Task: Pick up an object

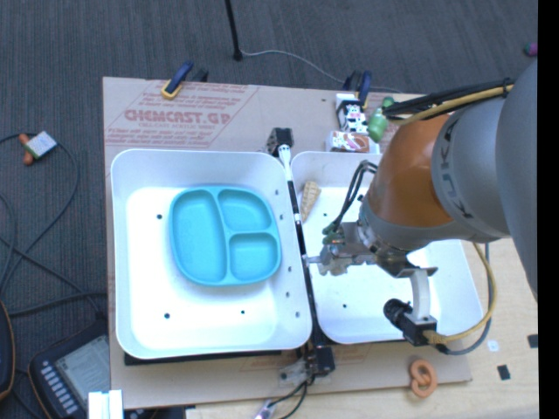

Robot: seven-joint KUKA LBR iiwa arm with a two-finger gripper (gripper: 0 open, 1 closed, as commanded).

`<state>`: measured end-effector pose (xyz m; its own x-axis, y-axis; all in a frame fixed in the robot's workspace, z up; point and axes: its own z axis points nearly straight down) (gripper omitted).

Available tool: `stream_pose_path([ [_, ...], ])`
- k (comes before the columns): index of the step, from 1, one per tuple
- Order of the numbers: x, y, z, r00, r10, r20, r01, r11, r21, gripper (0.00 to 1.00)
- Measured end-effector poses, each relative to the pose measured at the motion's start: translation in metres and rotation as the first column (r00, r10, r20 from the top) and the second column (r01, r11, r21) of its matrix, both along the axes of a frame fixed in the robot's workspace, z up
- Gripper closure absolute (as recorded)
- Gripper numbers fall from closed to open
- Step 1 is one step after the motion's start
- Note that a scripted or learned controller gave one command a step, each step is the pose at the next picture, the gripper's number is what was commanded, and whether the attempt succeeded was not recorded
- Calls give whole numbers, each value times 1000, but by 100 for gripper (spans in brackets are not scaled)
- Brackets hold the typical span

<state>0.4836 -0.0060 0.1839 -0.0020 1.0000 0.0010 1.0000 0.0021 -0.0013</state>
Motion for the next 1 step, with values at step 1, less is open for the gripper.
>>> stream_pose_path([
  [1,0,-7,0,1000,0,0,0,1000,0,100],
])
